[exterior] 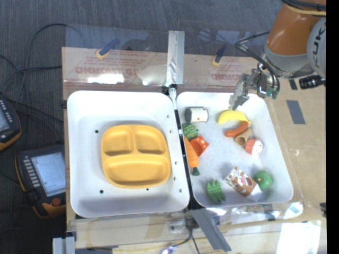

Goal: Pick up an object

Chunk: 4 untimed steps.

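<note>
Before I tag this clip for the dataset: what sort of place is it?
Probably a robotics lab test bench: a robot arm over two white bins, toy food, and control pendants with cables.

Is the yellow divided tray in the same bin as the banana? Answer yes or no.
No, the yellow divided tray lies in the left bin, while the banana lies in the right bin.

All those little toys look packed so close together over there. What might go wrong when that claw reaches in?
The gripper hangs just above the yellow banana, which touches the sausage; it may nudge both and grip neither. It is also close to the right bin's back wall, so it might strike the rim coming down.
</note>
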### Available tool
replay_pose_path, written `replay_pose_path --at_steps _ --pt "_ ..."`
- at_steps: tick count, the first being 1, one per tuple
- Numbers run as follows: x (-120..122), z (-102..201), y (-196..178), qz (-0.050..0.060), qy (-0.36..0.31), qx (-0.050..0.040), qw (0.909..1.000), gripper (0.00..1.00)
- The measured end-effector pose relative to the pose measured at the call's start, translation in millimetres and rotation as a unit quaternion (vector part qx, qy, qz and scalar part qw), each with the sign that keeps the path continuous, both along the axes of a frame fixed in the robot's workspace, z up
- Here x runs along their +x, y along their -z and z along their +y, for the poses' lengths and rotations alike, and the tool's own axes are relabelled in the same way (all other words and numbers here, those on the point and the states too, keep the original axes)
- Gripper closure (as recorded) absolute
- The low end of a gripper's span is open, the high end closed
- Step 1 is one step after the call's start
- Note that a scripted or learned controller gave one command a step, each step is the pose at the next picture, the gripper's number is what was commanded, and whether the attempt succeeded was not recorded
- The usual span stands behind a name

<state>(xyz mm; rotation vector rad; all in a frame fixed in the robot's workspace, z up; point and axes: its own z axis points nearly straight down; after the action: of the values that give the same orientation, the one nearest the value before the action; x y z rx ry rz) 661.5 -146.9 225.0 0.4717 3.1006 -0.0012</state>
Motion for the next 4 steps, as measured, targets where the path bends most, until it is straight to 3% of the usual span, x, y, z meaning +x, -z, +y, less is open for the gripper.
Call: replay_pose_path --at_steps 1,2,3,4 --pt "-0.3 -0.1 0.6 0.001 0.0 -0.0003 1.0 0.0" --pt "-65.1 6.6 129.3 0.002 0.015 -0.0002 0.9999 0.0" --pt "-146.3 -18.5 133.8 -0.005 0.052 -0.001 0.9986 0.0" --pt "-43.1 -1.5 134.9 -0.005 0.072 -0.0001 0.9974 0.0"
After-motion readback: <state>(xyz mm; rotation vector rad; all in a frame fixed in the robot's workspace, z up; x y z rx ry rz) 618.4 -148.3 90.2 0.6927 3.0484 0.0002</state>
